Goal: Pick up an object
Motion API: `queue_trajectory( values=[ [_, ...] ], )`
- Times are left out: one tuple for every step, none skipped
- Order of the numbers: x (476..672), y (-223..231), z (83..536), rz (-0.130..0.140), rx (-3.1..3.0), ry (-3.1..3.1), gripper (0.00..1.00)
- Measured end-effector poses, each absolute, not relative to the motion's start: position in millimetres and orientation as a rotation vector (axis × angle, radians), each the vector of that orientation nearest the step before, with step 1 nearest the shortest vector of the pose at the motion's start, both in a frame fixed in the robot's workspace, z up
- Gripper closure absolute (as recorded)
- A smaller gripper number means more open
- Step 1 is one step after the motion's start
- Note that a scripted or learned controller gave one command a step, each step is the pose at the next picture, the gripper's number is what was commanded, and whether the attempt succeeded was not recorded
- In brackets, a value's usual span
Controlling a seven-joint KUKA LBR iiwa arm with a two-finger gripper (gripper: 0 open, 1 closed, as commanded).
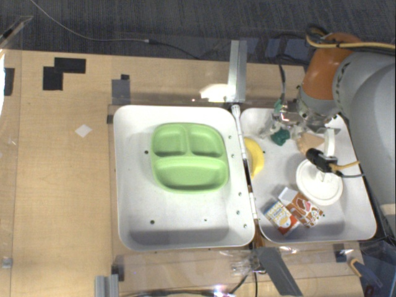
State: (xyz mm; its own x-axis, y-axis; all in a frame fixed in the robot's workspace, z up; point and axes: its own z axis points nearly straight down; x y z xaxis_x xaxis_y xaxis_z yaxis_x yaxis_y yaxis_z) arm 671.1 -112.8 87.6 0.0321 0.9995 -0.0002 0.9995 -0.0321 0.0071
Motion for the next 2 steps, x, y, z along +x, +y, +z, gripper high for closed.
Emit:
queue_trajectory(
  values=[
    [674.0,-111.5,102.3,0.015,2.242,2.184,1.00],
    [670.4,-49.7,187.4,0.009,2.282,2.152,1.00]
  ],
)
